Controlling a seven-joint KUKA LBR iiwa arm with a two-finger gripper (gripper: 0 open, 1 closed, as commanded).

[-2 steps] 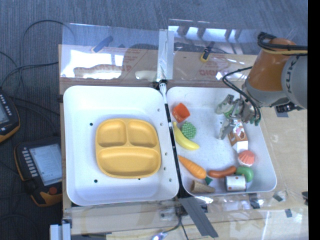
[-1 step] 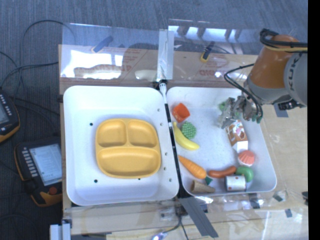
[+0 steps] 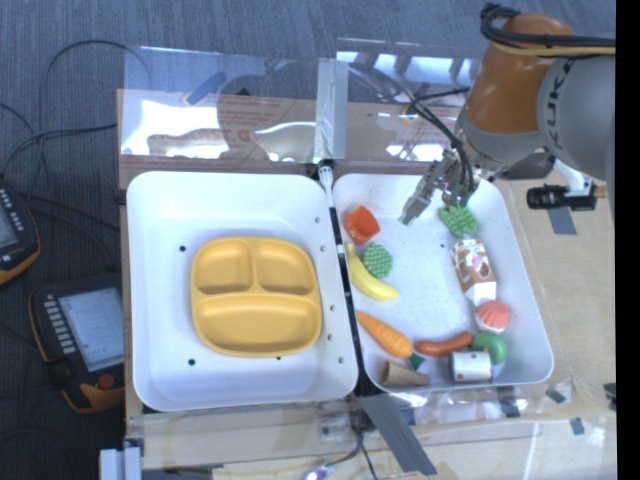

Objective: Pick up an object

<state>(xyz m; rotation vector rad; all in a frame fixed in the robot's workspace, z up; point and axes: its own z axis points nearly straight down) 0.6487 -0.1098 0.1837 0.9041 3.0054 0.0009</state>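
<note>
My gripper [image 3: 432, 200] hangs over the back of the right bin [image 3: 530, 298], open, with nothing between its fingers. A bumpy green toy [image 3: 461, 221] lies just to the right of and below its fingertips. Further left in that bin lie an orange-red block [image 3: 362, 224], a round green piece [image 3: 378, 260] and a yellow banana [image 3: 372, 283]. Along the right wall are a brown-and-white packet [image 3: 472, 268] and a pink round piece [image 3: 492, 316]. Near the front lie a carrot [image 3: 385, 335], a red sausage [image 3: 443, 345], a cone [image 3: 403, 373], a white can [image 3: 470, 366] and a green ball [image 3: 491, 347].
The left bin [image 3: 160, 228] holds a yellow divided plate [image 3: 257, 295]. The divider between the two bins [image 3: 340, 278] runs down the middle. Clear plastic panels [image 3: 300, 108] stand behind the bins. Controllers lie on the floor at far left [image 3: 70, 328].
</note>
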